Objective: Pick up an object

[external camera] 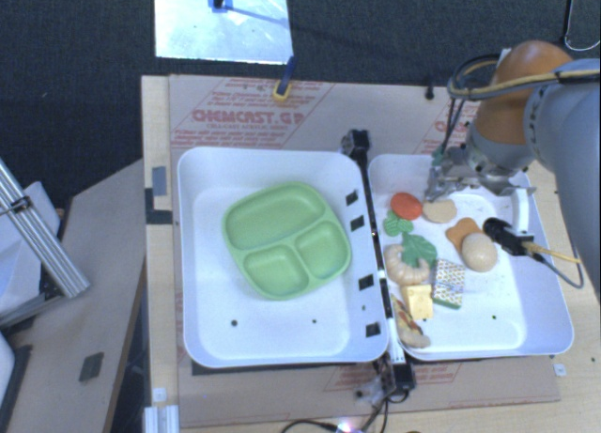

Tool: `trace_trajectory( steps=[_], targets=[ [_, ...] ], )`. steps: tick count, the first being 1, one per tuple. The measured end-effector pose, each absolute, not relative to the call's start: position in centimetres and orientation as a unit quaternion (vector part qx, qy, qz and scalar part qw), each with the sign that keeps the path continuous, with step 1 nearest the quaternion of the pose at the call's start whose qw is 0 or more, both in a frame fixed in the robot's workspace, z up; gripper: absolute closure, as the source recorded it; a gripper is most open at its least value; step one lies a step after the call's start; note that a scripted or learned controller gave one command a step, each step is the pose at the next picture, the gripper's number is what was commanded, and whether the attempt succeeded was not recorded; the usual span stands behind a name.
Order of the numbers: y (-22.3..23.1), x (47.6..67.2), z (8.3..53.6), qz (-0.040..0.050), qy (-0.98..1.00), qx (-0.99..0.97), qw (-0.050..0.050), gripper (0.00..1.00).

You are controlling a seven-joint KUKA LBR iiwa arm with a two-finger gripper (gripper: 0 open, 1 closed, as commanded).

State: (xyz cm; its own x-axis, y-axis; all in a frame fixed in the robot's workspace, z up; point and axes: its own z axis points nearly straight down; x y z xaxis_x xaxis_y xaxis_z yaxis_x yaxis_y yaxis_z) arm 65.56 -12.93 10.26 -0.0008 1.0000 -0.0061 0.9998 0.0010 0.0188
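A grey arm with an orange band reaches in from the right of the frame and sets its gripper low over the upper part of the right bin. Whether the gripper is spread or pressed together cannot be told; its tip blurs into the grey metal around it.

Just below the gripper lie a pale rounded piece and, to its left, a red round piece. Whether the pale piece touches the gripper is hard to judge. Lower in the same bin are an orange piece and a cream ball, which touch each other. Along the bin's left wall sits a crowded pile: a green leafy piece, a curled shrimp-like toy, a patterned block and a yellow wedge (the bottom of the pile is too jumbled to name).

The left bin holds a green divided tray, lying at a slant near its middle. Both bins rest on a worktop covered with printed sheet.
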Motion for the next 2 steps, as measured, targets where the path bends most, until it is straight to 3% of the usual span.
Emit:
trace_trajectory(
  steps=[2],
  targets=[
    [-13.7, 66.1, 19.4, 0.002, 0.707, 0.707, 0.003, 1.0]
  ],
)
